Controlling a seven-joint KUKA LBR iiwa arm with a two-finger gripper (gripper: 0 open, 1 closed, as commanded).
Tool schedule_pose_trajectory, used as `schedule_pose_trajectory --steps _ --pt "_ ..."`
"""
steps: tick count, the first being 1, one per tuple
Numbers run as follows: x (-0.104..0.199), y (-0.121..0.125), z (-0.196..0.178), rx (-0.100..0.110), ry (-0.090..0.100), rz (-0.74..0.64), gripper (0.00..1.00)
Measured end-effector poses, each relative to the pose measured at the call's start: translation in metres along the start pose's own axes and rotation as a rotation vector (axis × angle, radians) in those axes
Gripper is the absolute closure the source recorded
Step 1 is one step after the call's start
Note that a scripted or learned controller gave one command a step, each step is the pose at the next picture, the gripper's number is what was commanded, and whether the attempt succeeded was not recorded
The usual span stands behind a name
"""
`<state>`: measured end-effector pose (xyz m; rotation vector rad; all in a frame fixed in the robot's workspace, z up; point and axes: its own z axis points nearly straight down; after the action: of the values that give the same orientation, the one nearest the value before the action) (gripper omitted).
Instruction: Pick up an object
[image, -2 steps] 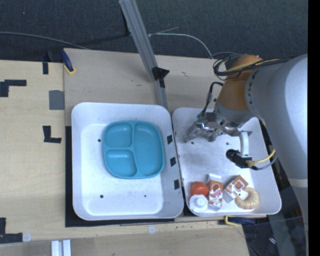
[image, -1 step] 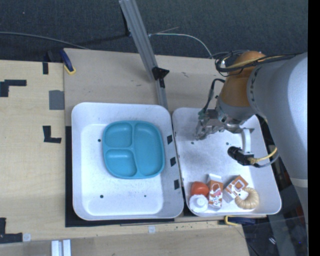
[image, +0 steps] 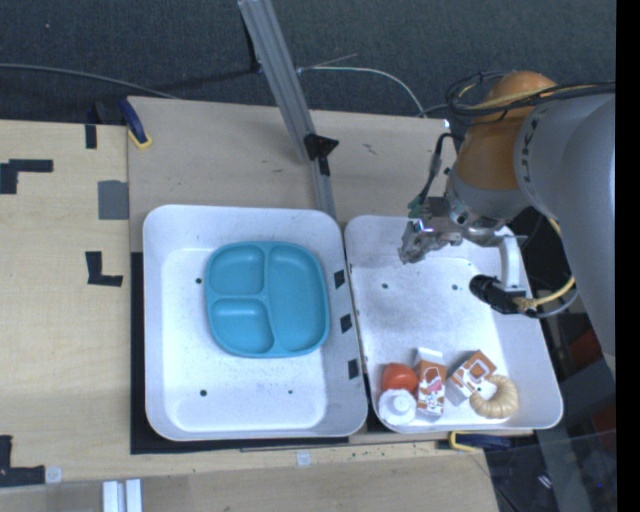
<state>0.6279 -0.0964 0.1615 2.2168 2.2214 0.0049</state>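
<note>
My gripper (image: 413, 243) over the right bin's (image: 440, 300) far edge (finger spread: cannot tell); the croissant (image: 495, 397) lies well apart, at the near corner

No legible text, nos. or brand names; print on small cartons (image: 432, 388) in right bin (image: 520, 345) too blurred to read.

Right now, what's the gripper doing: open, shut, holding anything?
Gripper: over the far end of the right bin; nothing seen between its fingers; open or shut cannot be told.
</note>
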Motion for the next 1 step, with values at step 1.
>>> schedule_pose_trajectory --steps 1 --pt "0.0049 0.0103 -0.05 0.0 0.0 0.0 1.0"
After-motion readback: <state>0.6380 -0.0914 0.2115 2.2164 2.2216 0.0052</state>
